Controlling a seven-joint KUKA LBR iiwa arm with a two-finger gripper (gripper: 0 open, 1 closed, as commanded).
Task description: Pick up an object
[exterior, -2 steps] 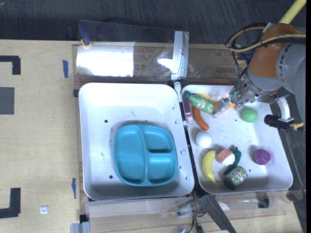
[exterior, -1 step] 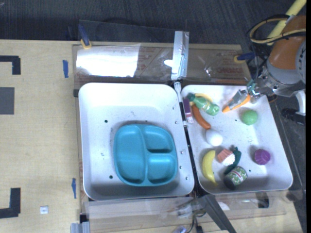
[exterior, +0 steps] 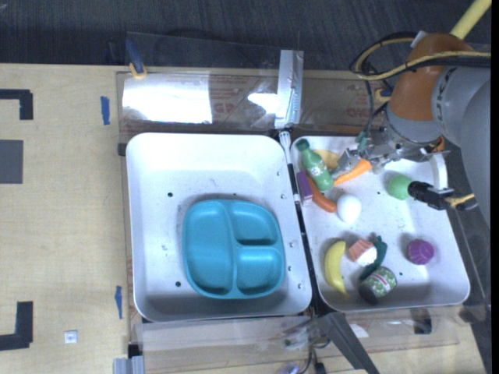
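From my remote seat the pick looks unfinished: my gripper [exterior: 365, 156] hangs low over the right bin [exterior: 456, 283] just by the orange carrot [exterior: 351, 173] and green bottle [exterior: 316, 167], its grasp unclear, and nothing is visibly lifted.

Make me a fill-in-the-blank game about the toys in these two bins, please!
1. The divided tray in the left bin is colored ____.
2. The banana lies in the ____ bin.
3. Beside the purple toy, near the right bin's front edge, sits a green ____.
4. The white egg rests just below the orange ____.

Missing words: blue, right, can, carrot
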